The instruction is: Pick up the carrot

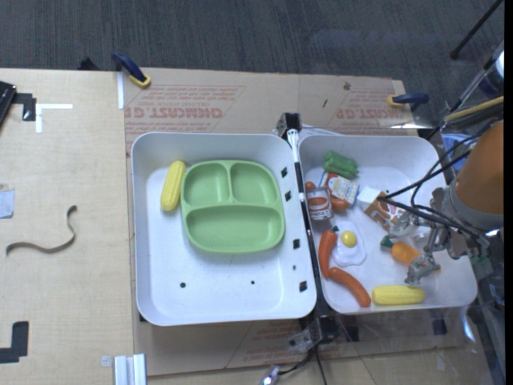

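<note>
The carrot [405,253] is a short orange piece with a green top, lying in the right part of the right bin [457,295]. My gripper [421,269] hangs low over that bin, just right of and slightly in front of the carrot and very close to it. The grey wrist and orange band [487,175] reach in from the right. Nothing visibly sits in the gripper's grasp.
The right bin also holds a yellow corn cob [397,295], two red sausages [350,285], a fried egg [349,247], a can [319,203], a carton [345,189], a brown packet [385,212] and a green pepper [341,165]. The left bin holds a green divided plate [233,205] and a corn cob [171,185].
</note>
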Robot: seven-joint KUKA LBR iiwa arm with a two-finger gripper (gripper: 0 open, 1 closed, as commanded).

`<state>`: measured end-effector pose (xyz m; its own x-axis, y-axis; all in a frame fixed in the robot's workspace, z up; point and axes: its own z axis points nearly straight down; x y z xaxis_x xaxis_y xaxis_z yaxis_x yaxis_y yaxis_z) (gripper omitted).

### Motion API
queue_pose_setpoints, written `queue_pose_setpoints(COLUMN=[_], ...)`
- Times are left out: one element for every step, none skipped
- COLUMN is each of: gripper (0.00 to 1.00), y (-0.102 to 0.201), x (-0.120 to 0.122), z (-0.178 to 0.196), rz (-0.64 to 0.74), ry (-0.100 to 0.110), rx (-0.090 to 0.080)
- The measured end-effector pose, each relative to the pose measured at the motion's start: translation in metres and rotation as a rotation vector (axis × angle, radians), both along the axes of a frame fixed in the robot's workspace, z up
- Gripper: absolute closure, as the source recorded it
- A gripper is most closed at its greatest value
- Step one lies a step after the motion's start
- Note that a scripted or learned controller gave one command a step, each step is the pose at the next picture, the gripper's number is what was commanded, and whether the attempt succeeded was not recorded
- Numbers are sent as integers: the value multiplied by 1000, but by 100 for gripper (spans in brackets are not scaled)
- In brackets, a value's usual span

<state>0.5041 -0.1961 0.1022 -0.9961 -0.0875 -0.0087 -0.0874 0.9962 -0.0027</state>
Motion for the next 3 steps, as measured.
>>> queue_pose_setpoints(gripper=[0, 0, 0], y=[6, 30, 46], x=[-11, -18, -15], z=[-7, -5, -3], rz=[-225, -322, -41], ry=[-8, -17, -27], rx=[1, 2, -4])
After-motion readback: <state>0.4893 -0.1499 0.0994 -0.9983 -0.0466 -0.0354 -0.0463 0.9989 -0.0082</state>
